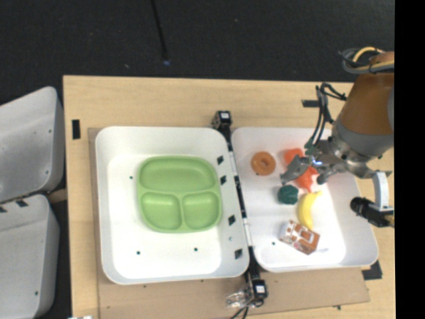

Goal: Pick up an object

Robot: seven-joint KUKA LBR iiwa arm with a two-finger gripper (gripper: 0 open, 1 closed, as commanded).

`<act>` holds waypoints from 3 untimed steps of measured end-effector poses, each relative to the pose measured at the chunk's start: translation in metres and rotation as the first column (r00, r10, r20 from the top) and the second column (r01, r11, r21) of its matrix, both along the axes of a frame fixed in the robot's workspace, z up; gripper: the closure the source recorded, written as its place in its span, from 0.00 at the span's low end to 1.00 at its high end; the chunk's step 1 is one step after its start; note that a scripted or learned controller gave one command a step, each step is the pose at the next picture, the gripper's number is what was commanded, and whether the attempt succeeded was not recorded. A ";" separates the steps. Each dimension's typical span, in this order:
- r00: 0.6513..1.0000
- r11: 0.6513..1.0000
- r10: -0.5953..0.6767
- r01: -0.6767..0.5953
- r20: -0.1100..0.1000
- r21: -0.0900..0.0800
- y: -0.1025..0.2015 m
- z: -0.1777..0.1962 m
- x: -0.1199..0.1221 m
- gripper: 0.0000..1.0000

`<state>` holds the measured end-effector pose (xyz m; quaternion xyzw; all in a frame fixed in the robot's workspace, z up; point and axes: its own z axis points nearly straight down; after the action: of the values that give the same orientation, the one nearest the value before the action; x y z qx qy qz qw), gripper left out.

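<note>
In the right bin (355, 244) lie an orange ring (263, 163), a red-orange piece (293, 157), a dark green lump (287, 194), a yellow banana (307, 209) and a clear packet with red print (299, 236). My gripper (307, 171) hangs low over the red-orange piece, in the bin's upper middle. It is open, with one grey finger on each side of that piece. Part of the piece is hidden under the gripper body. I cannot tell whether the fingers touch it. The green lump and the banana lie just below the gripper.
The left bin (113, 244) holds a light green divided plate (178, 193). A ridge with black clips (236, 198) separates the two bins. The arm's grey and orange wrist (364, 121) stands over the right bin's far right side.
</note>
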<state>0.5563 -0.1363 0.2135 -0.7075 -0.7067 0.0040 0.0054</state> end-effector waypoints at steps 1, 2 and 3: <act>1.000 1.000 0.003 -0.003 0.014 -0.002 0.000 0.007 0.003 0.00; 1.000 1.000 0.001 -0.001 0.011 -0.004 -0.011 -0.050 0.003 0.00; 1.000 1.000 0.000 0.000 0.008 -0.003 -0.013 -0.112 -0.003 0.00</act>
<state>0.5538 -0.1496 0.1010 -0.7075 -0.7067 0.0021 0.0015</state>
